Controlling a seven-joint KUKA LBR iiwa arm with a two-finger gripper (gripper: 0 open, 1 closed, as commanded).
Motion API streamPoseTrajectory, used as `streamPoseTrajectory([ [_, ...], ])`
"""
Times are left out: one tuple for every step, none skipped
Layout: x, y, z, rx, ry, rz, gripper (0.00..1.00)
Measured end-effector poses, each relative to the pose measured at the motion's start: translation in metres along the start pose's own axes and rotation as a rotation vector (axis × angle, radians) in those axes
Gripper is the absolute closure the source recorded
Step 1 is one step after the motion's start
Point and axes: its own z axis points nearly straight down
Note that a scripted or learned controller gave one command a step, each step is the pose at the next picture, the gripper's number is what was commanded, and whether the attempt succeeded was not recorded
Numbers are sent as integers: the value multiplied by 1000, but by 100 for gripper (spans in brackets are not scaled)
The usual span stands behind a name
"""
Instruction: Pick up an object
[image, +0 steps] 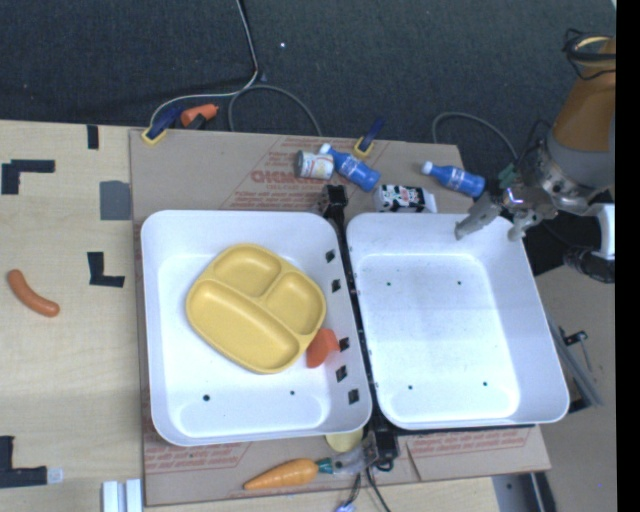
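white plastic formed both shallow bins, set side by side on a sheet of brown cardboard (250, 175) that covered the counter (60, 230). the left bin (165, 400) held a yellow divided plate (256, 307), lying flat and turned at an angle, with a small orange-red object (321, 349) touching its lower right edge, close to the bin's right wall. the right bin (450, 330) showed bare white floor with a few dark dots. the arm (585, 120) entered from the right, its orange band uppermost, and the gripper (494, 227) hung over the upper right corner of the right bin, near the rim. the fingers (473, 222) stood apart, with nothing visible between them, and no contact with any object could be made out. behind the bins, on the cardboard, lay a small white bottle on its side (316, 163), a blue bottle (357, 170) just beside it, a second blue bottle with a white cap (455, 179) near the gripper, and a black and white packet (405, 198) between the two blue ones. a toy carrot (281, 475) lay on the cardboard in front of the left bin. a toy sausage (33, 293) lay on the wooden counter, well apart to the left. an orange-handled clamp (180, 120) gripped the cardboard's far left corner, and a thin cable (250, 50) ran over the dark carpet beyond.
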Motion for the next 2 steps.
streamPoseTrajectory([
  [33,-53,114,11,4,1,0],
  [109,35,141,1,-7,-12,0],
])
